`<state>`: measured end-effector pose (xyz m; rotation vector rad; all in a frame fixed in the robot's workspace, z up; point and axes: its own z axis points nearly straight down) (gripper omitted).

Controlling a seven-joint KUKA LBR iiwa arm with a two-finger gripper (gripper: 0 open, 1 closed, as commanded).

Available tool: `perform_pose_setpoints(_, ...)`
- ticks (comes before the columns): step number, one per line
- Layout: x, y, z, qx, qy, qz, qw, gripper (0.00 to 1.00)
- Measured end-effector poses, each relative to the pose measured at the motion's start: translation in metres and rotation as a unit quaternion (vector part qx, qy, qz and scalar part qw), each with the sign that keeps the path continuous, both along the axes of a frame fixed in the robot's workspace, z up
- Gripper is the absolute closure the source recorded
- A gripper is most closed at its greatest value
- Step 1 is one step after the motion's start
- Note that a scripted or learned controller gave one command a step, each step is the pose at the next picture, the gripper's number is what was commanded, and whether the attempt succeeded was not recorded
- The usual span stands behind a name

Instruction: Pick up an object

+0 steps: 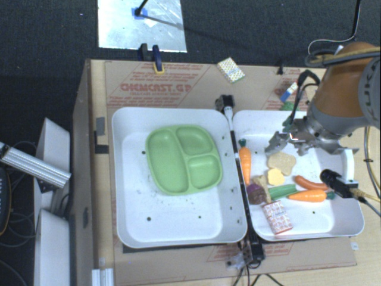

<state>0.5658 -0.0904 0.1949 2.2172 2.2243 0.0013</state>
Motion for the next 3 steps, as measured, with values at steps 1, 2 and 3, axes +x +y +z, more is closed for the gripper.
perform_pose_setpoints(1,0.054,-0.063,-0.111,-0.0004,0.0,-0.001,1.0,0.0)
perform_pose_setpoints(2,0.055,-0.063,-0.1,-0.0004,-0.002,0.0,1.0,1.0)
perform_pose_setpoints(3,0.055,-0.063,-0.1,-0.0003,-0.002,0.0,1.0,0.0)
